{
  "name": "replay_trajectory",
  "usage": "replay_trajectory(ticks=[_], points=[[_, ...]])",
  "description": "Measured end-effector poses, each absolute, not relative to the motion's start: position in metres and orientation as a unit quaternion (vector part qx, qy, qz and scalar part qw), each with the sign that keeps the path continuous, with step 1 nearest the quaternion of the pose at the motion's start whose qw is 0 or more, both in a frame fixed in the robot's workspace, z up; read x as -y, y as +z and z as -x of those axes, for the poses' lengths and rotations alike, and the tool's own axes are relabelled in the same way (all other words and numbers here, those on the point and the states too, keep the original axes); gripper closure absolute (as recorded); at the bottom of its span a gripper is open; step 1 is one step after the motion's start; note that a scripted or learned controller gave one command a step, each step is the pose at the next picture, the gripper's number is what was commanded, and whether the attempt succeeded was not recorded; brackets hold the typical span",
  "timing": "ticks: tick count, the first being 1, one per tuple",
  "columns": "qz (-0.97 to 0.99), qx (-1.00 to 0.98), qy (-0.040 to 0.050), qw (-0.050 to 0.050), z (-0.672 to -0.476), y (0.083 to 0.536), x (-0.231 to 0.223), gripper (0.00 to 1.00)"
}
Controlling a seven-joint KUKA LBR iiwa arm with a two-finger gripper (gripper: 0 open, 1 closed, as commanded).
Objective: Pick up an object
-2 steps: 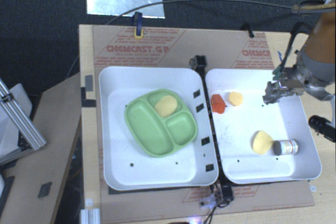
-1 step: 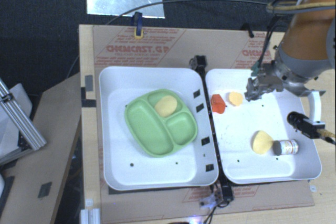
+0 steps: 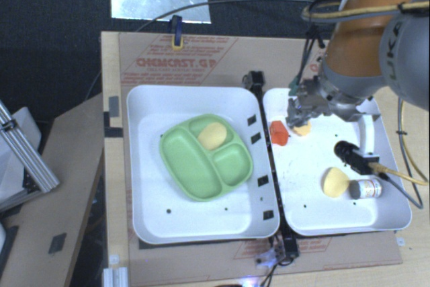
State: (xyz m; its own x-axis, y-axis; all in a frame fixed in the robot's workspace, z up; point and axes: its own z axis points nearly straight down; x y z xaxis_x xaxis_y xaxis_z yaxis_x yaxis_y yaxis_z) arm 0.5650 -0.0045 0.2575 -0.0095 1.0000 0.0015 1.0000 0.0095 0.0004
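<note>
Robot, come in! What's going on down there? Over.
Gripper low in right bin, right above a small yellow piece. Hold not confirmed. Orange block close beside it, by the bin wall. Over.

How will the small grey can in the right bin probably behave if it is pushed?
The can lies on its side, so it will likely roll. Its surface looks smooth, perhaps slippery to grip. It lies close beside the yellow lump, which may get nudged.

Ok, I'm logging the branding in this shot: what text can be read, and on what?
"CHEMCAST GP": red print on the brown board.
Smaller red lines around it: too blurred to read.
Letters on the grey arm: cut off, not readable.
</note>
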Motion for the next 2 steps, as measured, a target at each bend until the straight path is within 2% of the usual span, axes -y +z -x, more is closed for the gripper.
replay_trajectory(ticks=[2], points=[[0.704,0.711,-0.0015,0.000,-0.576,0.258,-0.105,1.00]])
